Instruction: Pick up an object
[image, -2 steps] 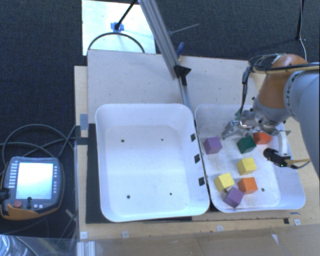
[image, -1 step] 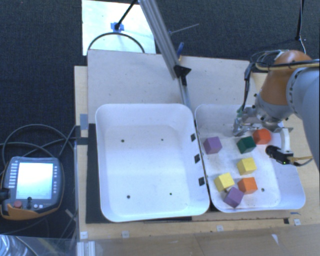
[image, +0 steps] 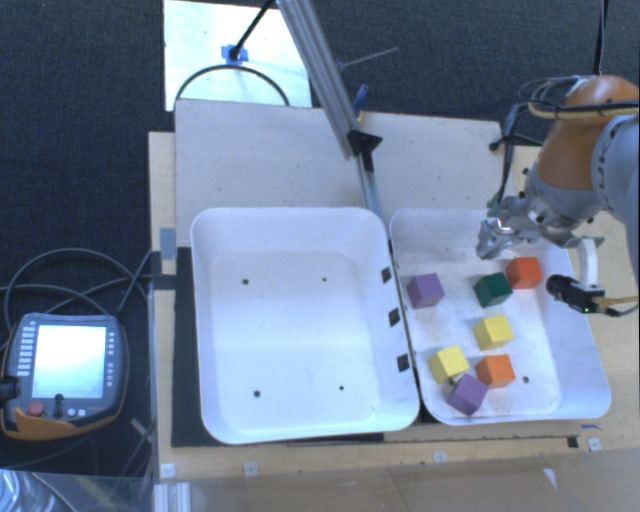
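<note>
Our gripper (image: 494, 240) hovers above the green cube (image: 492, 289) (finger state: we cannot tell) in the right bin (image: 580, 395).

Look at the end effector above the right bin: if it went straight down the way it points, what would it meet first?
Probably the bare white floor of the right bin, just left of the red-orange cube and above the green cube; depth is unclear from this slanted view.

The arm (image: 585, 150) comes in from three o'clock, orange band uppermost, wrist bent down, with the hand (image: 493, 240) pointing toward eight o'clock.
</note>
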